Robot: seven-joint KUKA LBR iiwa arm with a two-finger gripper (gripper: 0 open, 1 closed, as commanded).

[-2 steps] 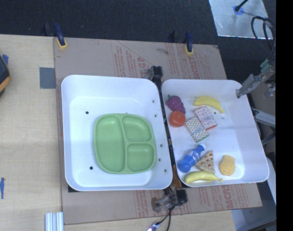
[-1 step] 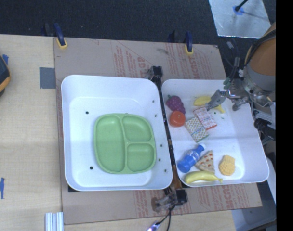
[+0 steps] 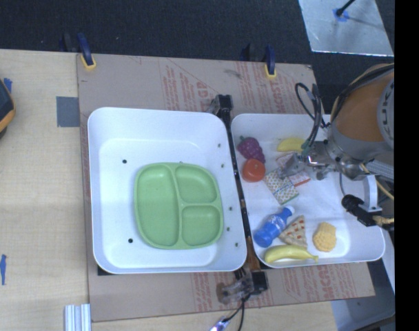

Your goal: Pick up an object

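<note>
End effector (image 3: 292, 165) sits low in the right bin (image 3: 354, 254), over a small checkered packet (image 3: 281, 187); can't tell its state. Tomato (image 3: 253, 169), grapes (image 3: 250, 147), blue bottle (image 3: 271, 227), banana (image 3: 290, 254) lie loose there; green divided plate (image 3: 177, 204) in left bin (image 3: 106, 185).

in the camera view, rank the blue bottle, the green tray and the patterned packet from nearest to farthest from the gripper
Measured from the gripper, in the right bin:
1. Patterned packet, just below-left of the gripper.
2. Blue bottle, farther toward the right bin's near edge.
3. Green tray, in the left bin.
</note>
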